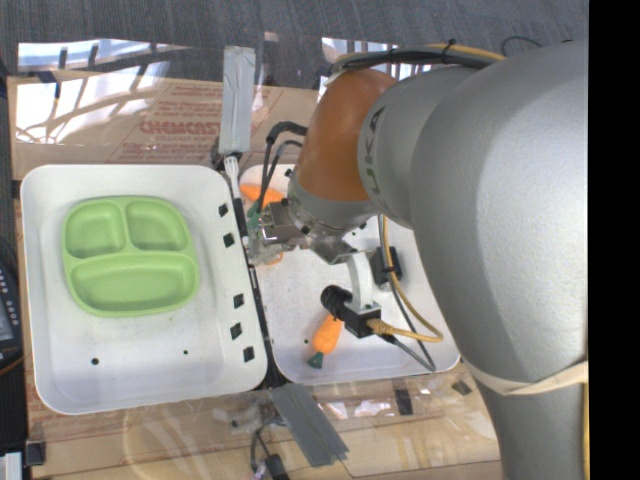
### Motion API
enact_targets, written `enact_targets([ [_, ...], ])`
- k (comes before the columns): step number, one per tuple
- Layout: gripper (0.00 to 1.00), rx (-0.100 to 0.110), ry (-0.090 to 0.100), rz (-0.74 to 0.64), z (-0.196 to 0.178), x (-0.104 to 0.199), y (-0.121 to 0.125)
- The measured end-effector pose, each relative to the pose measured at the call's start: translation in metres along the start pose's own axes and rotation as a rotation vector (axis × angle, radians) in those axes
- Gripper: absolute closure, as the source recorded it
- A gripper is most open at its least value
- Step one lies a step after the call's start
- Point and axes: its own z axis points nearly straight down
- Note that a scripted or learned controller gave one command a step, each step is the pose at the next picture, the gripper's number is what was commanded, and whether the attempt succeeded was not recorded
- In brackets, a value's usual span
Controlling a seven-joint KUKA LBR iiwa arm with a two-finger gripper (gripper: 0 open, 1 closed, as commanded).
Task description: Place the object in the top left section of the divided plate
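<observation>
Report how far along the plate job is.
Done: nothing that shows. The green divided plate lies in the left bin with none of its sections holding an object. In hand: the arm is over the right bin, its claw near the divider; whether it holds anything cannot be told. Left: the carrot toy lies in the right bin, and an object must yet reach the plate's top left section.

Two white bins (60, 368) (cardboard (170, 118) behind)

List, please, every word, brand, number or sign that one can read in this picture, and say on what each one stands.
"KUKA", only partly legible, on the orange band of the arm.
Red print on the cardboard sheet behind the bins: it seems to begin "CHEM", the rest too blurred to read.
No other text can be read.
</observation>
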Motion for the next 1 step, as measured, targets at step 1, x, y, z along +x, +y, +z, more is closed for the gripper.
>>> enact_targets([
  [1, 1.00, 0.003, 0.002, 0.187, 0.0005, -0.0428, -0.0468],
])
